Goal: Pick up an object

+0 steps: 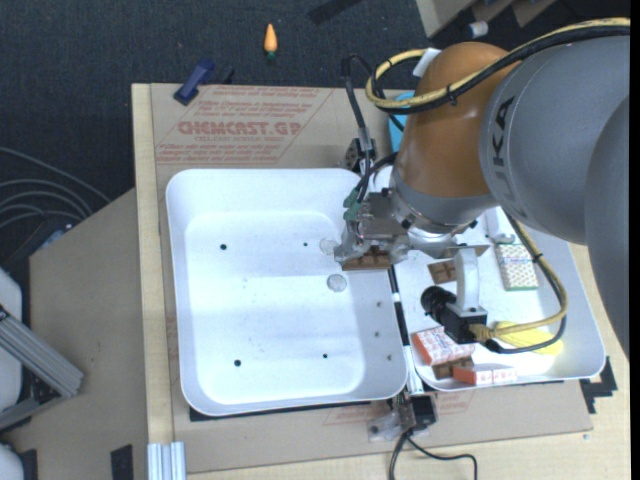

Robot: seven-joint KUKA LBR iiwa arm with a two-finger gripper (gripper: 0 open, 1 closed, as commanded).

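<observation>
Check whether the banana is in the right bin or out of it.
In: the banana lies inside the right bin, near its front edge.

Bright overhead light is washing out the left bin [270,298]; the arm [560,118] is looming soft, slightly blurred.

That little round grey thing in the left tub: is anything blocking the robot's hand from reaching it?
Nothing visible does. The round grey object lies on bare white floor in the left bin, and the gripper sits just up and right of it, beside the bin's right wall.
</observation>
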